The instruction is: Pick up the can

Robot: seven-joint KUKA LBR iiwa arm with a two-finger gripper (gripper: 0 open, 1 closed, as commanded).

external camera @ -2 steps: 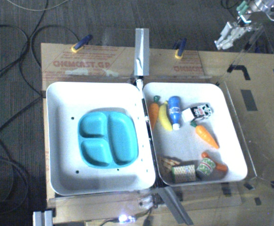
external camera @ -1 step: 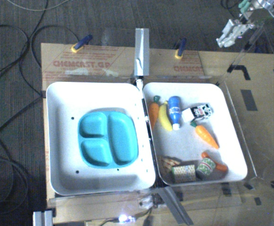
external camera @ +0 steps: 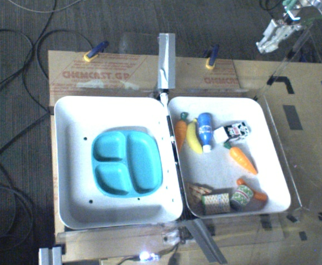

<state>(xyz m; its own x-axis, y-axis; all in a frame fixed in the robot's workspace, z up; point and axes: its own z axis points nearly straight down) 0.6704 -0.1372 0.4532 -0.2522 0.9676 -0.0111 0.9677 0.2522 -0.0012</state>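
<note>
Clearly, the work has not started: the gripper hangs at the upper right corner of the view, above the bench and well apart from both bins. Whether the claw is spread or pressed together, I cannot tell; it is too small and pale there.

The can lies in the right bin, near the front edge, on its side as far as I can judge, with a greenish patterned label. It is crowded. A small carrot lies just beside it on the right, seemingly touching, and a small box lies just on its left, with a brown packet further left. A bigger carrot is a little behind. The blue bottle, the banana, another carrot and a black-and-white carton are at the far side. The left bin holds a blue divided plate.

To do this step well, I think the arm should travel high over the bin and descend straight above the can. The claw should close across the short width of the can, not along its length, and the two sides where it enters should be those free of the box and the small carrot. The front wall is near, so a vertical approach seems safer than a slanted one. A round can may roll, so it should close slowly and centred.
</note>
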